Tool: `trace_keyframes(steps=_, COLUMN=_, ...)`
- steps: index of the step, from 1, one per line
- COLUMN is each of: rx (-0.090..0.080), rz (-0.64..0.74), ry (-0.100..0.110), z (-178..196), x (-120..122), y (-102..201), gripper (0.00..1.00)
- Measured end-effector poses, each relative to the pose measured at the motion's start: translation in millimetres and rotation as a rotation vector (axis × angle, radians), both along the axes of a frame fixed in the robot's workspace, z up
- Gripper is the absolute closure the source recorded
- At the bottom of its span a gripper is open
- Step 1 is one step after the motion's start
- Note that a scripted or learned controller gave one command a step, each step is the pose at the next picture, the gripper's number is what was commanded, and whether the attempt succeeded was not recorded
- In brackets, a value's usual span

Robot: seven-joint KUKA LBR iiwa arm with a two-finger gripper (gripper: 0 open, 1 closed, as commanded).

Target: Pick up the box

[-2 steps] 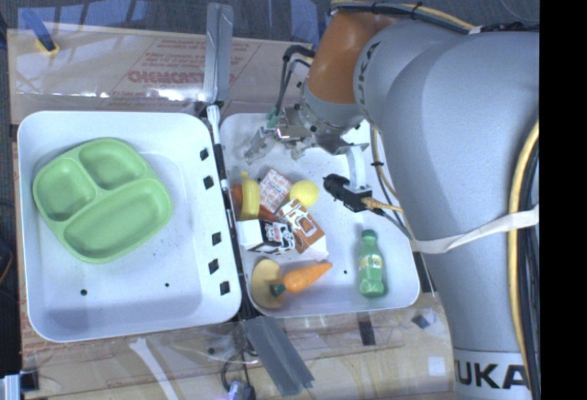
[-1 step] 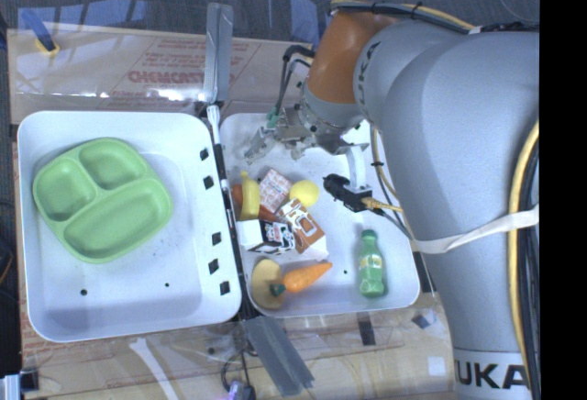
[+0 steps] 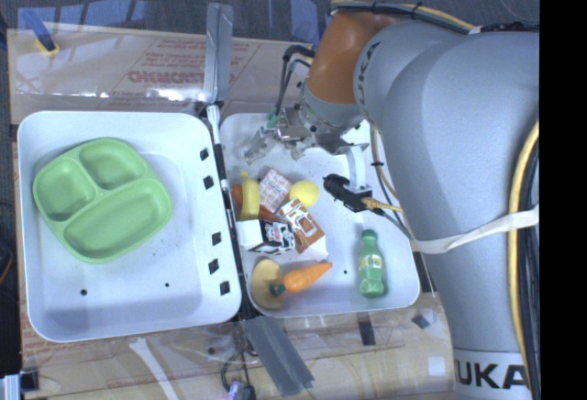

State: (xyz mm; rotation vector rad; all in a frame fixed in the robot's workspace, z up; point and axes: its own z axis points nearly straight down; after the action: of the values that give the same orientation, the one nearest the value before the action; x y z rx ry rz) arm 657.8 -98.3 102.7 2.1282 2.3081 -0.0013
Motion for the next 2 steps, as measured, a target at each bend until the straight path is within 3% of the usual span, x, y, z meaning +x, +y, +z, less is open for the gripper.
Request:
trace_keyframes(steps=1, rx=0.003, rz=0.180, ry=0.003, z=-9.7, x=-0.5, y=2.6, gripper=0.00)
trace_keyframes(steps=2, rx=0.002, rz=0.180, ry=0.003, z=-9.6, x=-0.5, y=2.3, gripper=0.00)
